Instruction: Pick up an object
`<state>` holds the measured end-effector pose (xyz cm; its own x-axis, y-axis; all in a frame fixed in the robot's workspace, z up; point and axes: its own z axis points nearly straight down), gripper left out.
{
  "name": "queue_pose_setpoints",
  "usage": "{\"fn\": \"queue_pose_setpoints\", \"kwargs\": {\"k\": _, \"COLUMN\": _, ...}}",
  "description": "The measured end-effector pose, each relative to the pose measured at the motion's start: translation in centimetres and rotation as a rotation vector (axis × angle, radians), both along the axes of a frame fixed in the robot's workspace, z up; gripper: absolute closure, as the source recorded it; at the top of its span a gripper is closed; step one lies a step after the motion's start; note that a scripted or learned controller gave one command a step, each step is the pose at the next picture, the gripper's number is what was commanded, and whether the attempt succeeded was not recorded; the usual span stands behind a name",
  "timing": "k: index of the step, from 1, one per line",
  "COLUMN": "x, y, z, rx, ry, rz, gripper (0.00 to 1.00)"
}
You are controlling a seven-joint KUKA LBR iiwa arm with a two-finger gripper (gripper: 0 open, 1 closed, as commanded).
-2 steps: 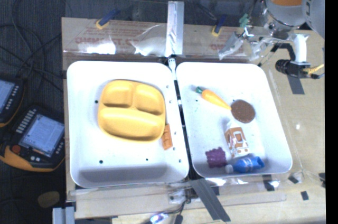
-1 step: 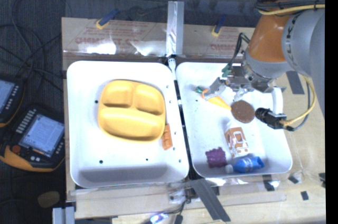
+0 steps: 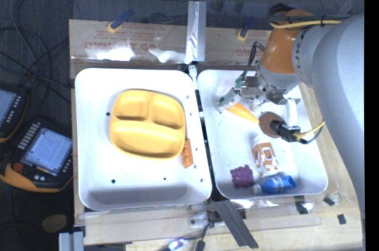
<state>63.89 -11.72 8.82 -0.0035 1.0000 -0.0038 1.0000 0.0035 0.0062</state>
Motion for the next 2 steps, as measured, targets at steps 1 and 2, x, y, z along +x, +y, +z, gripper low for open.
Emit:
{"fn": "queue_pose_setpoints", "kwargs": {"k": 1, "x": 0.1, "y": 0.0, "z": 1.0, "rx": 0.003, "ry": -0.001, "rz": 0.001, "gripper": 1.00}}
{"fn": "queue_pose_setpoints", "kwargs": {"k": 2, "x": -5.0, "y": 4.9, "z": 15.0, "rx": 0.003, "ry": 0.012, "rz": -0.010, "gripper": 1.00}}
